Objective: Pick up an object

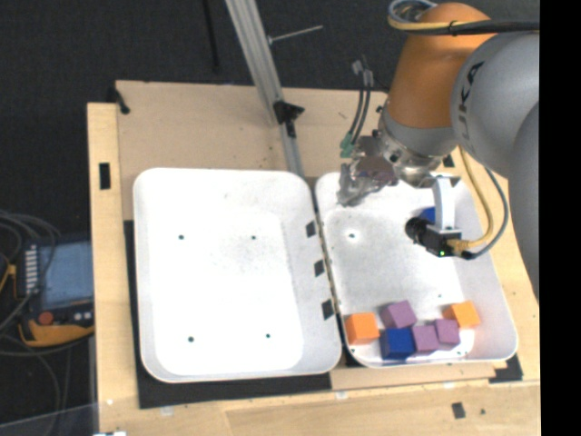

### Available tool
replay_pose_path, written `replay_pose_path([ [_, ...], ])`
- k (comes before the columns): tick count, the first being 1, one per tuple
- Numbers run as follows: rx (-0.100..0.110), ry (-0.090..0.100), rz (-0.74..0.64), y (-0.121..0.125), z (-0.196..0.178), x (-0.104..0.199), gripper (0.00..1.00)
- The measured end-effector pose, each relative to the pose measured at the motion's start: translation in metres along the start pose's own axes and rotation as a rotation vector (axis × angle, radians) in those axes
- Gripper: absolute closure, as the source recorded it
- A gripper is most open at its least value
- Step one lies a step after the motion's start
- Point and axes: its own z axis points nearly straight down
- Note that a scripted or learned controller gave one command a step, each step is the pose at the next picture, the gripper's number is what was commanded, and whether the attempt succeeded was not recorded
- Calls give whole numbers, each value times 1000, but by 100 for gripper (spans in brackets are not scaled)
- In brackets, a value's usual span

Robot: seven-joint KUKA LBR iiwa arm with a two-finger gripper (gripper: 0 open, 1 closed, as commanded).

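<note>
Camera view: claw (356, 189) above right bin (381, 262).

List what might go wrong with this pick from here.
1. The gripper hangs over the far end of the right bin, while every block sits at the near end, so coming straight down would likely grab nothing.
2. The blue block sits tight between the orange block and purple blocks; the fingers may not fit between them.

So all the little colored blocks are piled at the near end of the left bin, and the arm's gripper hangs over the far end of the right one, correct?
Not quite: the camera view shows the blocks at the near end of the right bin, not the left. The gripper does hang over that bin's far end.
</note>
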Motion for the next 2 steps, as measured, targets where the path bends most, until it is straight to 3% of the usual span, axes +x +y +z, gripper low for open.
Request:
replay_pose_path([
  [2,0,0,1,39,12,107,100],
])
